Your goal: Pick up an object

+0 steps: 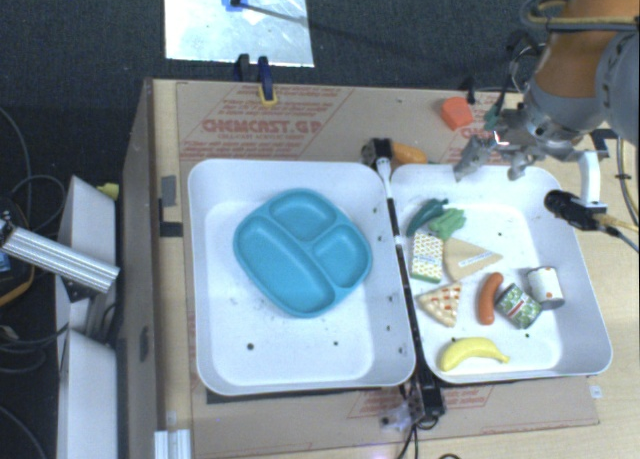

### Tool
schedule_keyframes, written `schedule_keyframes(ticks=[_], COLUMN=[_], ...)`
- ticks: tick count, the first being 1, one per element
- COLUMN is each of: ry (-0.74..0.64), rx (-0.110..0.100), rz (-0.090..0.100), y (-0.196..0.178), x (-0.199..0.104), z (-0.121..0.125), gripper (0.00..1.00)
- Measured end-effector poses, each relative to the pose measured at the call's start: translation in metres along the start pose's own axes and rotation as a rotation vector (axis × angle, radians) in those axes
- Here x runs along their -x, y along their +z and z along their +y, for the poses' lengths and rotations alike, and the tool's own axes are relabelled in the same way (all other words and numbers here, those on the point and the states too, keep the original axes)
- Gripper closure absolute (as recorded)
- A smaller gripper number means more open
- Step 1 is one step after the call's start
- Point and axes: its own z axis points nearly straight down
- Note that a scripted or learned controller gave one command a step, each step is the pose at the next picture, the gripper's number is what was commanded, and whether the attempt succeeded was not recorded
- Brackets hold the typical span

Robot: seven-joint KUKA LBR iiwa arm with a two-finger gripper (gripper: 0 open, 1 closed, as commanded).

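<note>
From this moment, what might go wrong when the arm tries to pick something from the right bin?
1. The toys lie crowded: the pizza slice, sausage and green can sit close together, so the fingers may push a neighbour aside.
2. The banana lies near the bin's front wall, which may block a finger.
3. The gripper hangs over the far rim and might hit it when descending.

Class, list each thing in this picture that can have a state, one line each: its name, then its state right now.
gripper: open, raised over the right bin's far edge, holding nothing
blue divided plate: lying flat in the left bin, nothing in its compartments
banana: lying in the right bin, untouched
sausage: lying in the right bin
silver can: tipped on its side
pizza slice: lying flat
</note>
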Motion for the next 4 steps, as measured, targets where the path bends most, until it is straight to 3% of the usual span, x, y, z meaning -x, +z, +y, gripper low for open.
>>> schedule_keyframes(ticks=[1, 2, 3, 4], ry=[-0.001, 0.002, -0.001, 0.002], rx=[-0.001, -0.001, 0.001, 0.000], rz=[0.001, 0.000, 0.000, 0.000], y=[0.129, 0.128, 0.128, 0.128], x=[-0.022, -0.028, -0.014, -0.030], z=[-0.006, -0.027, 0.005, -0.024], gripper=[0.00, 0.00, 0.00, 0.00])
